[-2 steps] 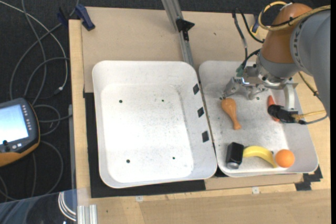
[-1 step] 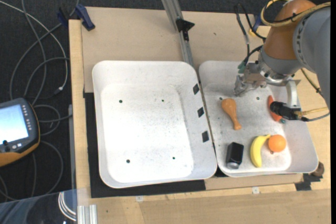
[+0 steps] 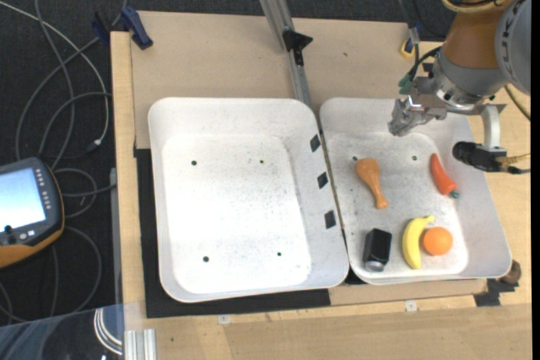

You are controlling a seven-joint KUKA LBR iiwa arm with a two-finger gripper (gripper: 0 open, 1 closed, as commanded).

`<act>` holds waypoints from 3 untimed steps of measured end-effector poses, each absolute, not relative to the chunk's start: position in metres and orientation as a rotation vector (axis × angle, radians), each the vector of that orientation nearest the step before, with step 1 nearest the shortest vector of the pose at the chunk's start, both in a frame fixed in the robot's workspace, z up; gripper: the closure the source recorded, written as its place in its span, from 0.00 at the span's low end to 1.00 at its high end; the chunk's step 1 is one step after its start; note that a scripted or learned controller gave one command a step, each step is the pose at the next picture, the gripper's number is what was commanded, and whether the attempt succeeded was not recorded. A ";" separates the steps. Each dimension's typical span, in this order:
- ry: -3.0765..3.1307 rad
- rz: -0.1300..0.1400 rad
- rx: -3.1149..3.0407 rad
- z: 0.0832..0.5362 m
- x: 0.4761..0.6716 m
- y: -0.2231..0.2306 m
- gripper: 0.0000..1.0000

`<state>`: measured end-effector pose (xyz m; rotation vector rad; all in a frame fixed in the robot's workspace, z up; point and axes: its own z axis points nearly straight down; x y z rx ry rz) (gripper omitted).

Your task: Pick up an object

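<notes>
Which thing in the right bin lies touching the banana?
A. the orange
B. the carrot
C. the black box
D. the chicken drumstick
A: the orange rests against the banana near the bin's front, while the other things lie apart from it.

Bench (image 3: 211, 63): pale wood — a black mat (image 3: 152, 265) under the bins.
On it: two white bins, left bin (image 3: 169, 131) and right bin (image 3: 485, 223), touching.
</notes>
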<state>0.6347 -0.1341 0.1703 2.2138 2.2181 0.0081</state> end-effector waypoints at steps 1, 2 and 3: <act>2.219 0.009 2.212 0.236 0.635 -0.131 1.00; 2.219 0.008 2.213 0.281 0.634 -0.130 1.00; 2.220 0.005 2.215 0.300 0.635 -0.129 1.00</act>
